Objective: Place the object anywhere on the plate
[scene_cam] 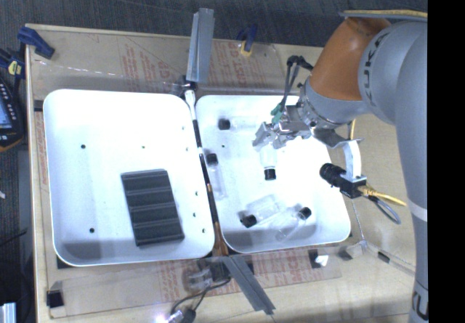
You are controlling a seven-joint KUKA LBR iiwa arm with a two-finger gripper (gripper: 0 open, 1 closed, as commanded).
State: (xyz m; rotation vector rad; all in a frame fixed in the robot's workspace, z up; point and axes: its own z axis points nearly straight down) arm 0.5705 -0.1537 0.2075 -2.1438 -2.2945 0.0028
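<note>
Over the right bin (330, 231) | my pincer (270, 133), can't tell its state | clear bottle (270, 211): light, slippery, grab mid-body | plate (152, 207) left

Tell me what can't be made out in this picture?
- Pincer, camera view: too small and glary to tell whether it is open or shut.
- Clear objects in the right bin: transparent on white, so shape and count are unclear.
- Arm: cut off by the picture's right side.
</note>
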